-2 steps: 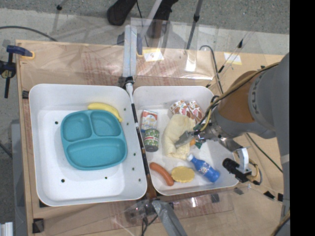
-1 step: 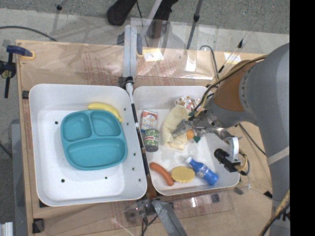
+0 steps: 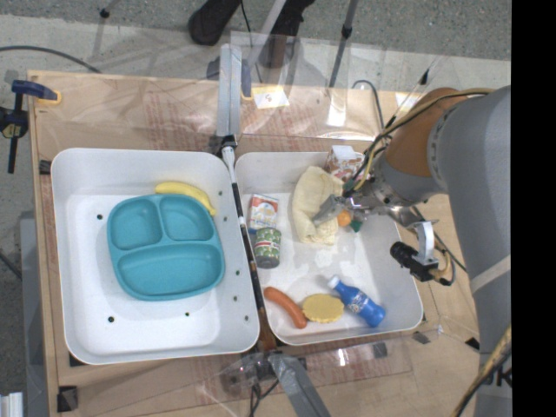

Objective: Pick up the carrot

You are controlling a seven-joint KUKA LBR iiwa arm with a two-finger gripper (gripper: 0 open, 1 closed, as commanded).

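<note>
The carrot (image 3: 346, 220) shows as a small orange piece with a green bit at its end, in the right bin just right of a pale yellow cloth (image 3: 311, 200). My gripper (image 3: 332, 210) is low over the same spot, right against the carrot and the cloth's edge. The gripper body hides most of the carrot. I cannot make out whether the carrot is held.
The right bin (image 3: 391, 272) also holds a reddish sausage (image 3: 285, 307), a yellow round biscuit (image 3: 322, 307), a blue bottle (image 3: 358, 301), a green can (image 3: 268, 246), a small carton (image 3: 263, 208) and a box (image 3: 343, 159). In the left bin lie a teal divided plate (image 3: 165, 243) and a banana (image 3: 185, 194).
</note>
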